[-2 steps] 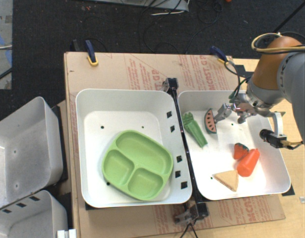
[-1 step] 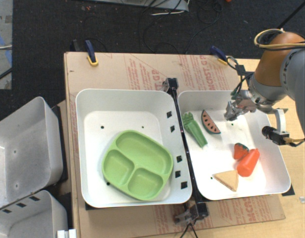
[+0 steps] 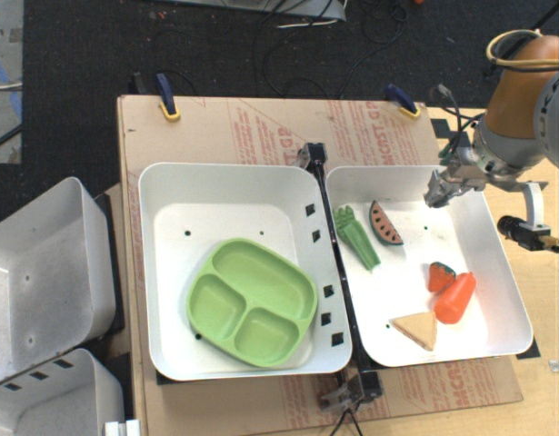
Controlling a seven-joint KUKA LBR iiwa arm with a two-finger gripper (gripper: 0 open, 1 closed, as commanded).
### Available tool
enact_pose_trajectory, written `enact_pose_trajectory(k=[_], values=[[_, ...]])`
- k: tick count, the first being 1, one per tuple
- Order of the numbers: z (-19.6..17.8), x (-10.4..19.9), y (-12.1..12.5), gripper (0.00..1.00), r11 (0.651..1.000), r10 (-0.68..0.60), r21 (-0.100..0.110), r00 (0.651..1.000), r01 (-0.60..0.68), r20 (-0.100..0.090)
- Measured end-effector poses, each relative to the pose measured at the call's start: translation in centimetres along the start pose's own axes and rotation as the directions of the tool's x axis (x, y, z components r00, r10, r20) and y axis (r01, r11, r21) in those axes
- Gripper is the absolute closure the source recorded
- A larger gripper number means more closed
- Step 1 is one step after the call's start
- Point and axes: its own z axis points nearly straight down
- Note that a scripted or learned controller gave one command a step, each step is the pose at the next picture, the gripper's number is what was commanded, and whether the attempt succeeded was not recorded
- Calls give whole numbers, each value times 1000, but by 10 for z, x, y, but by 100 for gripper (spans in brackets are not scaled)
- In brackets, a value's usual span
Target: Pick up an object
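Observation:
The right bin (image 3: pixel 497 271) holds a green toy vegetable (image 3: pixel 357 237), a watermelon slice (image 3: pixel 385 222), an orange-red carrot-like piece (image 3: pixel 450 293) and a tan wedge (image 3: pixel 417 329). My gripper (image 3: pixel 440 192) hangs over the bin's upper right corner, right of the watermelon slice and above the carrot piece. Nothing shows between its tips. It is small and dark against the rim.
The left bin (image 3: pixel 170 198) carries a green divided plate (image 3: pixel 252 302). Blue and yellow clamps (image 3: pixel 167 98) pin the cardboard base at the back. Grey tubs (image 3: pixel 38 262) stand off the bench's left side. A black clip (image 3: pixel 314 155) sits between the bins.

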Motion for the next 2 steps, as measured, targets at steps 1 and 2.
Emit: enact_pose_trajectory(k=[1, 2], values=[[-61, 5, -3, 100, 1000, -1, -1, 1000, 1, 0], [-73, 5, -2, 100, 1000, 0, 1, 1000, 0, -1]])
